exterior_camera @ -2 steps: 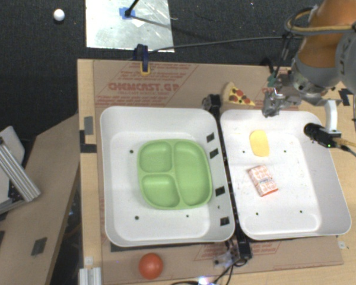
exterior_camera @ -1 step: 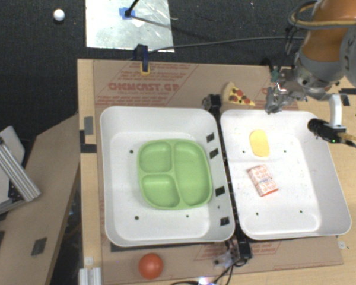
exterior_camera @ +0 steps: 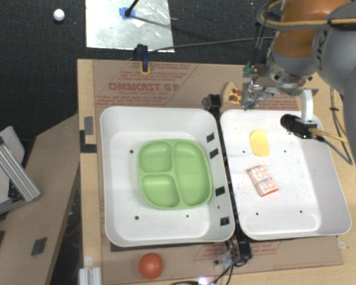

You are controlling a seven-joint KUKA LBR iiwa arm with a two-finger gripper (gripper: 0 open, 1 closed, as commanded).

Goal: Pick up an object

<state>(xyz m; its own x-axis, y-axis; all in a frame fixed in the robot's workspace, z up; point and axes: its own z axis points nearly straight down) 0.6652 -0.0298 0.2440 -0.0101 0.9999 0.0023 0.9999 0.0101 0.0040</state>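
Though small in this view, the yellow piece (exterior_camera: 260, 142) reads as a smooth, matte, rounded oblong lying flat in the back half of the right bin (exterior_camera: 308, 189). Just in front of it, apart from it, is a patterned box (exterior_camera: 263, 179): small, rectangular, red-and-white print, lying skewed. The print is too fine to read. The bin floor is glossy white plastic with faint specks and a few dark dots.

Gripper (exterior_camera: 251, 100) hangs over the bin's back rim, behind the yellow piece and clear of both items. Open or closed: cannot tell, the tip is tiny and cluttered. The arm (exterior_camera: 338, 46) is grey with an orange dome on top, cut off at the right and top edges.

A small yellow-brown item (exterior_camera: 231, 91) sits outside the bins, just left of the gripper, half hidden; shape unclear.

The left bin (exterior_camera: 118, 135) holds a green tray (exterior_camera: 174, 174): glossy plastic, rounded, three compartments. Black clips join the two bins along the seam.

Both bins rest on a cardboard sheet (exterior_camera: 184, 76) with red lettering, on the table (exterior_camera: 86, 177). A red ball (exterior_camera: 151, 265) sits at the front edge, a blue clamp (exterior_camera: 142, 55) at the back edge. Beyond, on the dark ground, are a crinkled foil sheet (exterior_camera: 129, 16) and a white ball (exterior_camera: 59, 15).
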